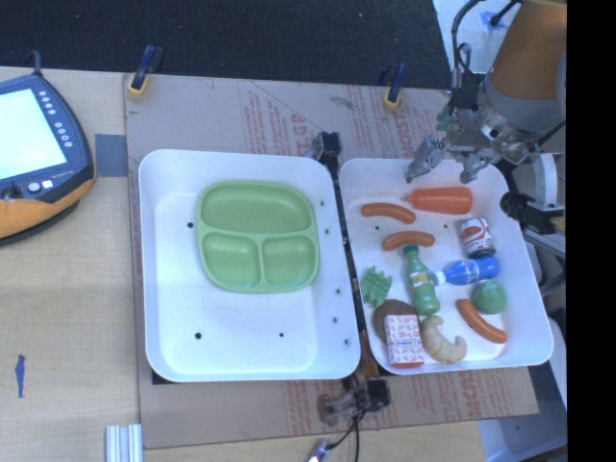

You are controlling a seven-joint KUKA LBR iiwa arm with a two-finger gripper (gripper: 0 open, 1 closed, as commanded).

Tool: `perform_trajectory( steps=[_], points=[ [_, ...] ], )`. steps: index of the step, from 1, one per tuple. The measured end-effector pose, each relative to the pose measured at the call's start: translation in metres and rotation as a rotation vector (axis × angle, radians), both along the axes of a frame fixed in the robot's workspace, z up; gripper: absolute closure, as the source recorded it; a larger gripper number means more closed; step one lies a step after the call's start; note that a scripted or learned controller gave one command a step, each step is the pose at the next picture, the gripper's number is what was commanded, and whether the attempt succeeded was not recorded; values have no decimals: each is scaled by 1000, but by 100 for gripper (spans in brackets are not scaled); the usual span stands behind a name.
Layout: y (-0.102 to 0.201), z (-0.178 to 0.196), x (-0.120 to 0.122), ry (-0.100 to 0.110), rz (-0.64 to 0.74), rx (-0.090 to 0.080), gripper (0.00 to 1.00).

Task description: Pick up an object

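- The desk (pixel 87 316) is pale wood, with a brown board clamped on top that carries two shallow white bins side by side.
- The left bin (pixel 168 345) holds a green divided plate (pixel 258 235), lying flat toward its far half.
- The right bin (pixel 525 349) holds all the small things I could pick from.
- A handheld screen with an orange rim (pixel 38 157) rests on the desk at the far left, well apart from the bins.
- My arm reaches in from the right, and my gripper (pixel 448 168) hangs over the far edge of the right bin; my fingers (pixel 421 165) are spread apart with nothing between them.
- An orange carrot (pixel 440 199) lies just below my fingers, at the far end of the right bin.
- Two sausages (pixel 387 211) lie to the left of the carrot, one behind the other.
- A green bottle (pixel 420 281) lies mid-bin, with a blue bottle (pixel 466 272) just beside it on the right.
- A small can (pixel 475 237) stands near the right wall, a green ball (pixel 489 297) nearer the front.
- Another sausage (pixel 480 321) lies at the front right.
- A croissant (pixel 442 340), a red-and-white carton (pixel 403 341) and a leafy green piece (pixel 375 285) sit at the front left.
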State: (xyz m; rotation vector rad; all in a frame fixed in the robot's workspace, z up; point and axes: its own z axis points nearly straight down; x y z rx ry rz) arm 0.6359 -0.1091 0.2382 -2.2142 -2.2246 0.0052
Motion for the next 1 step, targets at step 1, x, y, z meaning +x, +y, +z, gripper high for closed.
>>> perform_trajectory(
  steps=[1],
  points=[
    [-31, -78, -28, 2, 0, -1, 0]
  ],
)
